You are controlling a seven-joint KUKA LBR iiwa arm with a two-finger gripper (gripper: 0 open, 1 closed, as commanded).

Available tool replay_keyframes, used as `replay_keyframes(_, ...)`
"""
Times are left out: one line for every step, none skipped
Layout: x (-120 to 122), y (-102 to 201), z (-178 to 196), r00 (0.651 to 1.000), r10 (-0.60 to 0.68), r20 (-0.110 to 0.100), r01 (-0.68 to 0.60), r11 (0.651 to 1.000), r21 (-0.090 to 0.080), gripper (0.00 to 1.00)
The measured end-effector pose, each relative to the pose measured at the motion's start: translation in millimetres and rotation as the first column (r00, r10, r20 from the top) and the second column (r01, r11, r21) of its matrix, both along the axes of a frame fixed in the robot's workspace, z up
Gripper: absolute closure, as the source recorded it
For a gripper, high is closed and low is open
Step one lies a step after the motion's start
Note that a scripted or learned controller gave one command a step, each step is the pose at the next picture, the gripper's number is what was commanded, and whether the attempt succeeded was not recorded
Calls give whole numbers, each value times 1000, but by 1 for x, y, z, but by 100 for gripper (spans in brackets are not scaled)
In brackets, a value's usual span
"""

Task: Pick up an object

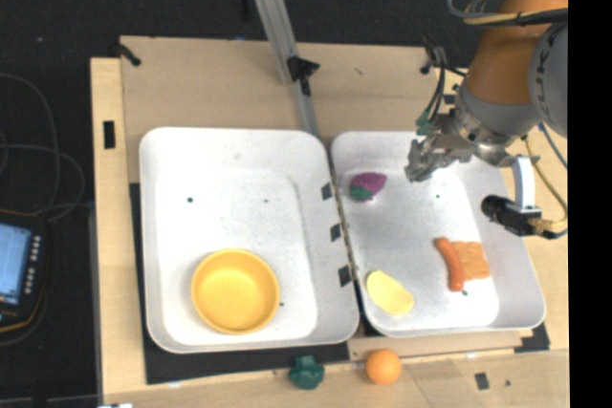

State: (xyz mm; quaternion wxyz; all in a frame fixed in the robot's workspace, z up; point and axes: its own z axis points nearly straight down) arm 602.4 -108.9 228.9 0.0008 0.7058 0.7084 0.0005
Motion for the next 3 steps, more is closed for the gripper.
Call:
replay_keyframes(-20,45,-7,1000,-1,-1,1,1000,0,100)
replay_keyframes(-38,105,-3,1000,4,-1,-4,1000,2,100)
replay_keyframes(-49,156,-7,1000,4,-2,-4,1000,2,100)
